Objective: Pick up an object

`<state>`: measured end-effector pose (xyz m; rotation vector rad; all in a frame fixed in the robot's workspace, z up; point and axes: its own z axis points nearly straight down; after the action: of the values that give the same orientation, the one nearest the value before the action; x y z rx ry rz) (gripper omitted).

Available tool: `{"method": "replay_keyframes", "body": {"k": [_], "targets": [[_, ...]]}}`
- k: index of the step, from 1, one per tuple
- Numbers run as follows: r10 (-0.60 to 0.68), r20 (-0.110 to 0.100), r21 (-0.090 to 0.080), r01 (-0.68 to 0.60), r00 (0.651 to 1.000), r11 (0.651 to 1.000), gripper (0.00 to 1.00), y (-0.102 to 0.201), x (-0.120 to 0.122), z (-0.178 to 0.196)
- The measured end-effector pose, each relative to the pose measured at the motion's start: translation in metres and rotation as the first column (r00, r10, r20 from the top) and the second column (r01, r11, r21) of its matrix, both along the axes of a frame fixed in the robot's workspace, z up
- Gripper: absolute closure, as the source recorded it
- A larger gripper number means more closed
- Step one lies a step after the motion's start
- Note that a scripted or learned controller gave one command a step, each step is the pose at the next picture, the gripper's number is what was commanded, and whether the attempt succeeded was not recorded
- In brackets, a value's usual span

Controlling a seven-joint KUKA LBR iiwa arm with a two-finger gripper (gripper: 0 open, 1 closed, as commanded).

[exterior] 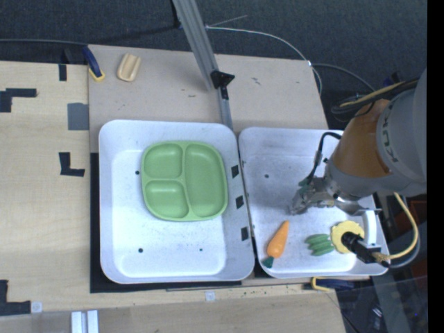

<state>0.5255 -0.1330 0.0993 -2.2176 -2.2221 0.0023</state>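
A: Three small things lie in the right bin [277,148]: a toy carrot [278,239], a green pod-like piece [320,243], and a yellow ring-shaped item [345,233] near the bin's right edge.

B: And the hand [305,201]?

A: It sits low over the bin floor, above and to the right of the carrot, apart from it. Nothing shows between the fingertips. (Whether they stand apart or together cannot be told; that spot is dark and blurred.)

B: So what could go wrong from here?

A: The hand appears to be over bare floor, so closing there would likely catch nothing. The carrot lies tilted near the bin's front wall; a descent off its centre could push it against the wall rather than grip it.

B: The green piece and the ring?

A: They lie just beside each other, so a grasp at one may nudge or snag the other. The left bin [111,186] holds a green divided plate [185,180], well apart.
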Motion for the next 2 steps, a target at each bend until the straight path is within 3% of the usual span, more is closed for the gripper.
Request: {"method": "replay_keyframes", "body": {"k": [2], "targets": [[-0.001, 0.005, -0.001, 0.001, 1.000, 1.000, 1.00, -0.008, -0.006, 0.088]]}}
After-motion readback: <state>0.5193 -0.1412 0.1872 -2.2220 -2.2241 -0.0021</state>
